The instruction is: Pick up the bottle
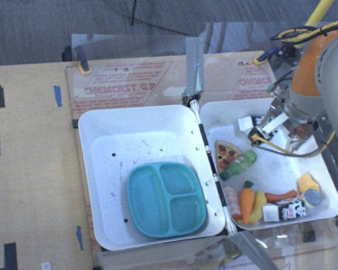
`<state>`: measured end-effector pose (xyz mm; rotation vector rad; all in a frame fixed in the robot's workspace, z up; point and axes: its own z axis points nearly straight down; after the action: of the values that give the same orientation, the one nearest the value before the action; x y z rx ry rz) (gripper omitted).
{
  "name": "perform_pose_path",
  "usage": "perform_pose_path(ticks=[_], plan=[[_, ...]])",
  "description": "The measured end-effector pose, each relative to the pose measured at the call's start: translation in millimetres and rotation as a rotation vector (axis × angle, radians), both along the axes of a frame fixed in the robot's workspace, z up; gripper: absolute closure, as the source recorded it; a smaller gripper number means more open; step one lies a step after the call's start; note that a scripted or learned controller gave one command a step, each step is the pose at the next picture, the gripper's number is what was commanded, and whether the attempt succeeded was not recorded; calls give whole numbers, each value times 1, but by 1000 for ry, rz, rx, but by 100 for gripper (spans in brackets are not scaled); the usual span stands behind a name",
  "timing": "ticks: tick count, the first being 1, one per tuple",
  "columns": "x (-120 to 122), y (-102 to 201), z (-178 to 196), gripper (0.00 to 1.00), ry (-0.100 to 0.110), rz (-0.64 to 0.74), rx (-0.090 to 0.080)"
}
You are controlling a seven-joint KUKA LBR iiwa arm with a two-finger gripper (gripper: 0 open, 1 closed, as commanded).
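View from above, at a slant, onto a bench (32, 171) with two shallow white bins side by side. My arm (327, 72), grey with an orange band, reaches in from the right. My gripper (300, 131) hangs over the top right corner of the right bin (332, 209), near its right wall. I cannot tell how far it is open, and I see nothing held in it.

The bottle (240, 163) is green and lies on its side in the right bin, close to the left wall and about halfway down it. It is tilted, with one end pointing up and to the right. It is well apart from my gripper. A pizza slice (226, 152) lies just above the bottle, touching or nearly touching it. A small white cube (245, 123) sits further up, between the pizza slice and my gripper.

Along the bottom edge of the right bin lies a row of toys. From left to right: a carrot (247, 202), a yellow piece (258, 206) pressed against it, a red piece (280, 196), a white block (271, 213), and a small carton (292, 209) with black patches. In the bottom right corner are a yellow-orange lump (307, 182) and a blue-grey round thing (312, 197), too small to name.

The left bin (99, 137) holds a teal plate (166, 199) with three sections, lying flat toward the bottom right corner.
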<state>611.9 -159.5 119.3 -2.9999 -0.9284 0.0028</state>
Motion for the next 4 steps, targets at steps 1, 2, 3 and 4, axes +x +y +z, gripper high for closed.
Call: perform_pose_path(ticks=[1,2,3,4], plan=[[27,41,2,0,-2,-316,-9],[28,66,14,0,2,-164,0],[19,66,-1,0,-16,-59,0],[-11,95,65,0,-2,280,1]])
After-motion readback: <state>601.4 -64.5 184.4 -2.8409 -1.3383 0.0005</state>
